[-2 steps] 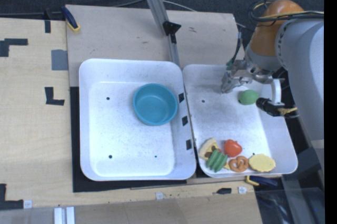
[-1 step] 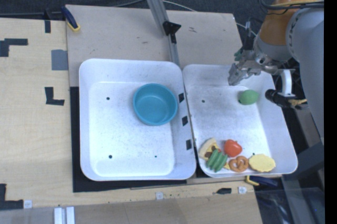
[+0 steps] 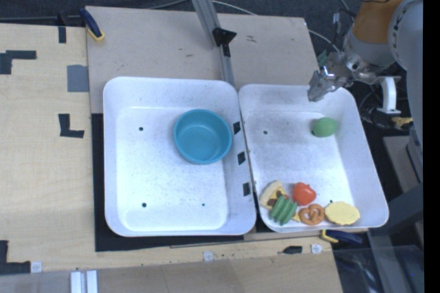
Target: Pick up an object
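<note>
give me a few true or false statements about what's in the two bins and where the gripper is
1. A blue bowl sits in the left bin. True.
2. The green ball lies in the left bin. False: it lies in the right bin, near its far end.
3. The gripper is over the far edge of the right bin. True.
4. The gripper is touching the blue bowl. False: it is well apart from the bowl, on the other bin's side.
5. A cluster of toy food lies at the near end of the right bin. True.
6. The green ball rests among the toy food. False: it lies alone, apart from that cluster.
</note>
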